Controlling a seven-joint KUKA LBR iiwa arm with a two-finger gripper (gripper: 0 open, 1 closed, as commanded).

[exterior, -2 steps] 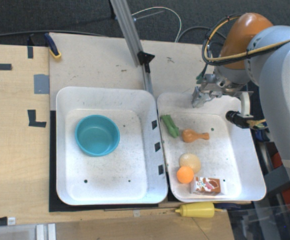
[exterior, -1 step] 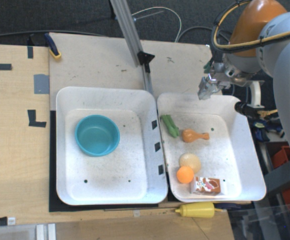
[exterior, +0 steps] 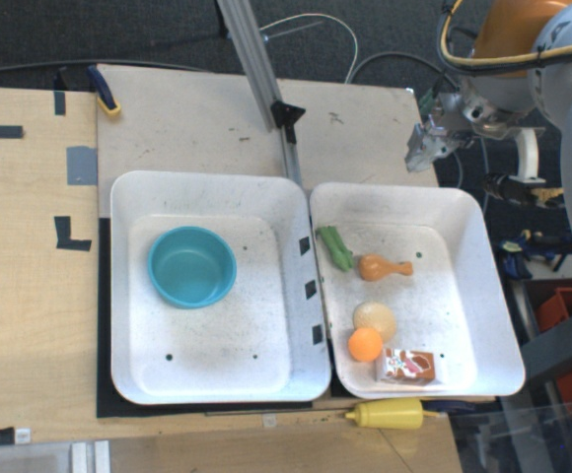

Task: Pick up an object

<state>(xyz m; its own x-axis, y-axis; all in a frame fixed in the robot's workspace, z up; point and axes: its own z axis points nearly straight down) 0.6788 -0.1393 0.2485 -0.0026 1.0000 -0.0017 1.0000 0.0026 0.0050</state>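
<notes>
Cut off by the frame at one to two o'clock: most of the arm (exterior: pixel 523 18), orange band half gone past the top edge. Too small and blurred to read: the tool (exterior: pixel 426 149), its tip a grey smear over the tabletop (exterior: pixel 187 116). Illegible: print on the red packet (exterior: pixel 406 366). Partly tucked under the right bin (exterior: pixel 483 264) rim at six o'clock: the yellow bottle (exterior: pixel 393 414).

— Where is the grey KUKA arm with the orange band (exterior: pixel 523 18) sitting right now?
— It is reaching in from the upper right, its wrist bending down and to the left.
— And the metal two-finger gripper (exterior: pixel 426 151)?
— It is hanging at the wrist's end, pointing downward, holding nothing visible; the fingers are too small to read.
</notes>
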